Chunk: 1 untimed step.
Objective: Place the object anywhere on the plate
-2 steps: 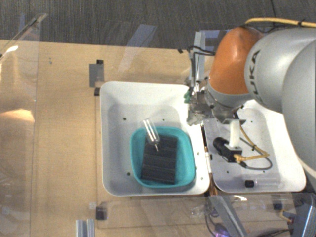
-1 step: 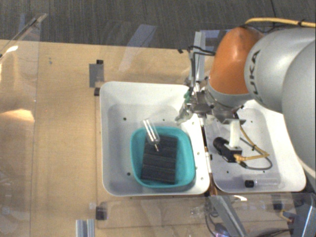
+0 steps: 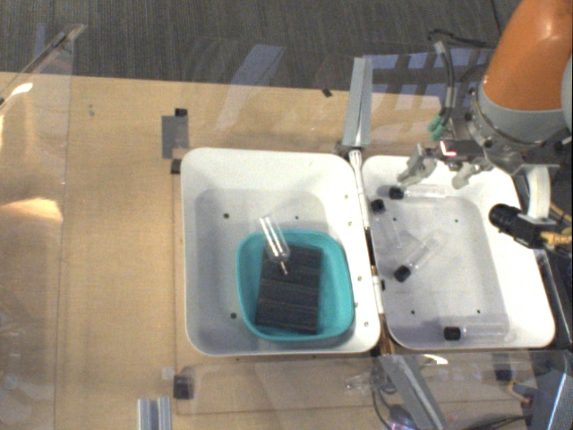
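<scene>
No writing is legible on the dark ribbed rectangular block (image 3: 290, 288) lying on the teal square plate (image 3: 337, 276) in the left white bin (image 3: 206, 240), long axis running twelve to six, while the two-finger gripper (image 3: 439, 167) hovers spread wide, empty, at two o'clock.

Robotics lab: wooden bench (image 3: 98, 240), twin white bins (image 3: 201, 267), clear safety screen, KUKA arm (image 3: 533, 52) overhead.
</scene>
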Each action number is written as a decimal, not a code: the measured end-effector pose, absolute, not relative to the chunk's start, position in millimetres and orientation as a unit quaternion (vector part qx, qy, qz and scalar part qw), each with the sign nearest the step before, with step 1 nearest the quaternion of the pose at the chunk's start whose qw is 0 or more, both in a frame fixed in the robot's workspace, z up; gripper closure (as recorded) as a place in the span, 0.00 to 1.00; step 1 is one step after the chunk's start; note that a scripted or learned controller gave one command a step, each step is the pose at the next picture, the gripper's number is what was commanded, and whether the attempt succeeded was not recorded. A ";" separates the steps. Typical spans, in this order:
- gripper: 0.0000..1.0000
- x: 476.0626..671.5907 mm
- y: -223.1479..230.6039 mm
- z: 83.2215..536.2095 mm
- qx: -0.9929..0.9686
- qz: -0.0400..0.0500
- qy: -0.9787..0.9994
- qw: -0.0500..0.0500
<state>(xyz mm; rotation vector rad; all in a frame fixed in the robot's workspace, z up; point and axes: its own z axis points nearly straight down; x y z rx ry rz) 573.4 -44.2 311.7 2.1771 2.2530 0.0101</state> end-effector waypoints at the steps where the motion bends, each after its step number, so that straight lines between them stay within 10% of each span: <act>1: 1.00 575.6 -42.7 323.1 0.692 0.005 0.722 0.008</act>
